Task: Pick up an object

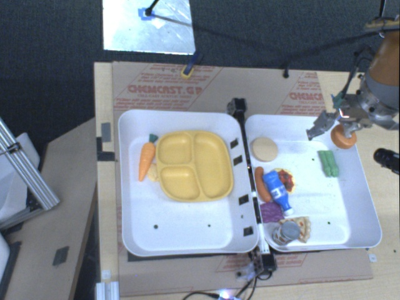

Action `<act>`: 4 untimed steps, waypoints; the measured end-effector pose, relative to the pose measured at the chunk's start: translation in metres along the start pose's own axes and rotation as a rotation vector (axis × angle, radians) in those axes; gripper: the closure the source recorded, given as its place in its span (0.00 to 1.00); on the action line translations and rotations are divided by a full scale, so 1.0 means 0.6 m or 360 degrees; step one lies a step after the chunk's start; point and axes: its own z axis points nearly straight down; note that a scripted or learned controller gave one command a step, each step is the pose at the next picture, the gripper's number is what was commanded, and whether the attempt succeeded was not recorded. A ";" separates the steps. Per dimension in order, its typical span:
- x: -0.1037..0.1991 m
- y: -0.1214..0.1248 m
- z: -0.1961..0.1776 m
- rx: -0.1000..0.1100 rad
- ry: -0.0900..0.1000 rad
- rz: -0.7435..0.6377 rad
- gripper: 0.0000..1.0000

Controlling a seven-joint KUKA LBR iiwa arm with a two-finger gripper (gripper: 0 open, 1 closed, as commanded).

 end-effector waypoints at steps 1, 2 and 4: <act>0.001 0.003 -0.011 -0.0018 -0.0003 -0.0004 0.00; -0.003 0.006 0.059 -0.0014 -0.0002 -0.0001 0.00; 0.013 0.021 0.241 -0.0013 -0.0001 -0.0001 0.00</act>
